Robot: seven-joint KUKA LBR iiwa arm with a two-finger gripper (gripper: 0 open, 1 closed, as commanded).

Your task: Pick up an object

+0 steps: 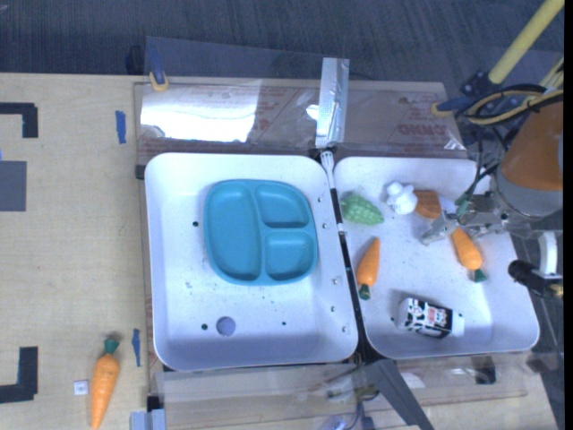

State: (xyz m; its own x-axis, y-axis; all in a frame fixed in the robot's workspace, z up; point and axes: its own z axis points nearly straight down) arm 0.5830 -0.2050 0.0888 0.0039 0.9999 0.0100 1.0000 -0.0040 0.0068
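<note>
The gripper (448, 227) hangs low over the right bin (501, 325), near its far right corner, and whether its fingers are spread or closed cannot be told from here. Just to the gripper's right, seemingly touching it, lies a carrot (467, 249), its long axis slanting down and to the right, green end lowest. It is the nearest object, so the grasp likely turns on closing across that slant. Left of the gripper sit a white toy (400, 198) and a green piece (361, 210); below it, another carrot (367, 264) and a black-and-white carton (428, 317).
</note>
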